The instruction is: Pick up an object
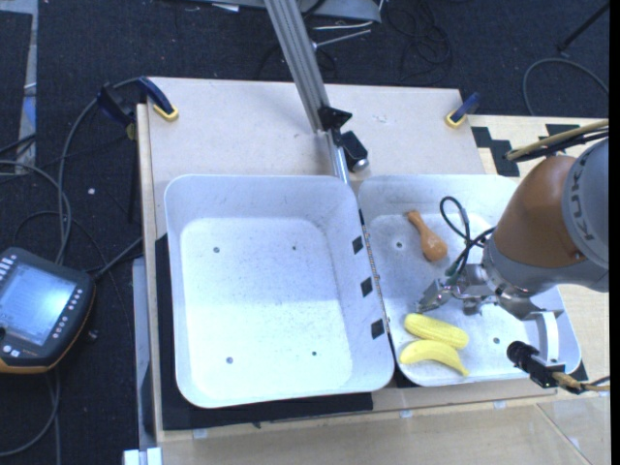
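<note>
Two white bins were set side by side on a pale bench [291,124]. The left bin [194,260] was the larger in view, its floor speckled with small dark marks. The right bin [387,206] held three things.

Two yellow pieces lay in the near part of the right bin, close to its left wall. The upper yellow piece [437,330] was a smooth, rounded, slightly curved lump, bright and glossy. The lower yellow piece [434,356], banana-shaped, curved with its ends turned toward the near edge; it lay just beside the upper one, the two touching or almost touching. A brown wooden piece [427,237] lay farther back in the same bin, well apart from the yellow pair: a thin handle at the far end, widening to a rounded bulb at the near end, like a small spoon or pestle.

The arm [547,226] was seen reaching in from the right over the right bin, its orange band broad and a black cable looped beside it. The gripper [448,294] was positioned low, just above the upper yellow piece and between it and the wooden piece. Nothing was seen between its parts, and whether it was spread or closed could not be told.
</note>
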`<state>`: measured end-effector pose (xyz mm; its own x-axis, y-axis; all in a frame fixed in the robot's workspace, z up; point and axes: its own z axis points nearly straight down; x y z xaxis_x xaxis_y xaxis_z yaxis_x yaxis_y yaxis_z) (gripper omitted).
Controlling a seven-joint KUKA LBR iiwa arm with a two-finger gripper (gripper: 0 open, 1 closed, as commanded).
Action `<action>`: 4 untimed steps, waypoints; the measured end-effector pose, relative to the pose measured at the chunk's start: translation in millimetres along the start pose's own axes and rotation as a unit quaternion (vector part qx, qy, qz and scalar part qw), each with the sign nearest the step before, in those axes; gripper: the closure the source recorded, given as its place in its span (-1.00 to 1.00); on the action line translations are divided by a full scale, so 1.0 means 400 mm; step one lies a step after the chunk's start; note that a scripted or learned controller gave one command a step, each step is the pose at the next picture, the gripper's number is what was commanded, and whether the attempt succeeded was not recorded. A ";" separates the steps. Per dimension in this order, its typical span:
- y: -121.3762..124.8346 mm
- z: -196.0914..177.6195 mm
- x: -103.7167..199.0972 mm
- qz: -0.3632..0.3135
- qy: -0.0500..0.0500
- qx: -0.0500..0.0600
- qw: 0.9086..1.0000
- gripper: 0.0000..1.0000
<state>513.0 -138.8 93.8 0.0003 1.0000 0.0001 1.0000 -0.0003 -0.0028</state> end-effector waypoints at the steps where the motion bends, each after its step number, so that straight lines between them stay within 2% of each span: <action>1: 0.002 -0.030 0.000 0.000 0.000 -0.002 1.000 1.00; 2: 0.018 -0.139 -0.006 0.000 0.000 -0.003 1.000 1.00; 4: 0.003 -0.411 0.005 -0.001 0.000 -0.004 1.000 1.00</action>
<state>514.6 -136.8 258.1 -0.0007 1.0000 -0.0007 1.0000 0.0007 0.0045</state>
